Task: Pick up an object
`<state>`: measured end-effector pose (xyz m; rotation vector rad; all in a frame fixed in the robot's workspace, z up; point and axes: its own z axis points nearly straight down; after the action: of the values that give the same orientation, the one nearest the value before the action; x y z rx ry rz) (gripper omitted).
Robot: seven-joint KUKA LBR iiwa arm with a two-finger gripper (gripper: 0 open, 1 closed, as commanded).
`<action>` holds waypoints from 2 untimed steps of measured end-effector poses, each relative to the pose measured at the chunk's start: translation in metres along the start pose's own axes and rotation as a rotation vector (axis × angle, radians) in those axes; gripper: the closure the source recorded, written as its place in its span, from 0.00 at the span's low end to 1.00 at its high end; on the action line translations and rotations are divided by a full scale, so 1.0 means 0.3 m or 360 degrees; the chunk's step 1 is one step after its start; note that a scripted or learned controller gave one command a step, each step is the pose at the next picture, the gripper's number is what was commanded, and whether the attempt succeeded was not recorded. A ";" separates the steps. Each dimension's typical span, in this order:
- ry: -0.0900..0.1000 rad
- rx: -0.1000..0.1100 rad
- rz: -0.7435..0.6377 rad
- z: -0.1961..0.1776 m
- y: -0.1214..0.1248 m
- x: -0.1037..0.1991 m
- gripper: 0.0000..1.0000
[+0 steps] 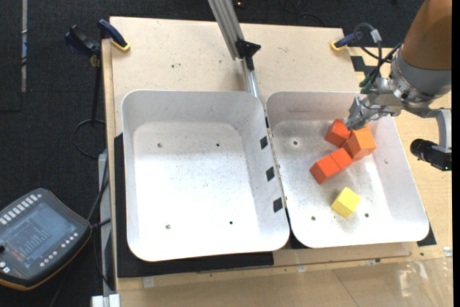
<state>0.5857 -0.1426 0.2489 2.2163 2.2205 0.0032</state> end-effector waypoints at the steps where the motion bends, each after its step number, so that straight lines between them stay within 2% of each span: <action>1: 0.0005 0.0006 -0.0009 0.043 0.023 0.178 1.00; 2: 0.0005 0.0009 -0.0009 0.076 0.056 0.339 1.00</action>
<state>0.6023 -0.0409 0.2261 2.2147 2.2312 0.0003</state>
